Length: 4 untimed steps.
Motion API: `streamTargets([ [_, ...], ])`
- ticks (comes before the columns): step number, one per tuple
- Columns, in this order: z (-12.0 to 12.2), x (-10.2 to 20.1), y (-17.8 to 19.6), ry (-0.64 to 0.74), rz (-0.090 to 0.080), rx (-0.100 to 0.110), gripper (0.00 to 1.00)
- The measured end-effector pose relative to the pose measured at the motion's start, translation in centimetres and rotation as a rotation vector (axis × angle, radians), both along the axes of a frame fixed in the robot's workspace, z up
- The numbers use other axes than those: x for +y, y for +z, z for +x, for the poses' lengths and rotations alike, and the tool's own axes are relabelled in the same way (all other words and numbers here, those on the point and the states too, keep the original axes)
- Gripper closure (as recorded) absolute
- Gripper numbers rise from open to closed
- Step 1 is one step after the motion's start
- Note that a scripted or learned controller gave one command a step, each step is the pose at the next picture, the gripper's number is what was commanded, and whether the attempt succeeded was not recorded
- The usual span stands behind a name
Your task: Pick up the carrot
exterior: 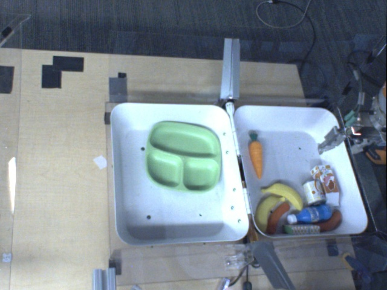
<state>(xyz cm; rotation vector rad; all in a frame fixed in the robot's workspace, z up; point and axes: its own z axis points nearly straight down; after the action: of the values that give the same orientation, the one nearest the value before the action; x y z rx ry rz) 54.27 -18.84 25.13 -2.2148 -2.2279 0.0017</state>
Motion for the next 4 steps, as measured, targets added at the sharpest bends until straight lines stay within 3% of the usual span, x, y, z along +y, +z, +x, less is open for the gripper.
streamTargets([
  [1, 7.2, 5.7, -9.7, -0.009, 0.001, 0.001, 0.0],
  [2, 5.9, 4.1, -3.6, -0.062, 0.0, -0.002, 0.0],
  [3, 5.8, 9.5, -14.9, 0.034, 0.0, -0.003, 0.0],
  [4, 5.9, 9.5, -14.1, 0.035, 0.001, -0.004, 1.0],
])
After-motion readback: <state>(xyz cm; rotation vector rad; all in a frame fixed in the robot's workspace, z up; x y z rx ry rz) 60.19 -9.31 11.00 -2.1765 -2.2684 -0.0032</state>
